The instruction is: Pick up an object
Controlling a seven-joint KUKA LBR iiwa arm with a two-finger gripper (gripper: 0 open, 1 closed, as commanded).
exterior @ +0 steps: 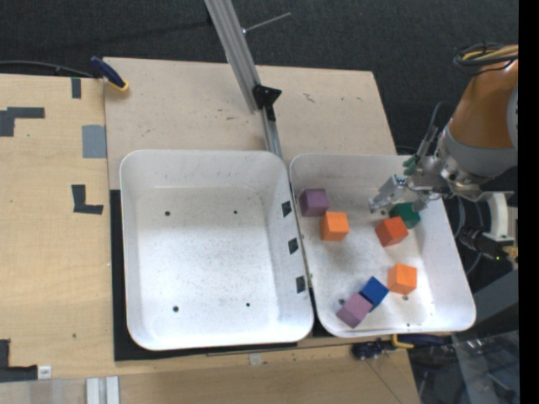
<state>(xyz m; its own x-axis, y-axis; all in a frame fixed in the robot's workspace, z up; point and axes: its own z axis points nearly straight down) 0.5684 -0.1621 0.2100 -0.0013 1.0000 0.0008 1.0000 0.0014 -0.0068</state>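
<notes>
The right bin [438,310] holds several small blocks. A purple block [314,200] and an orange block [334,225] lie toward its left side. A red block [392,231] sits mid-bin, touching a green block [408,216] just behind it. Near the front lie another orange block [402,278], a blue block [373,292] and a second purple block [354,310], the last two touching. My gripper [394,196] hangs over the bin's right half, directly above the green and red blocks, partly hiding the green one.
The left bin [135,251] stands beside the right one, sharing a wall. A slanted metal pole [240,49] runs from the top down to the bins' junction. The arm's orange band [484,99] is at the right edge.
</notes>
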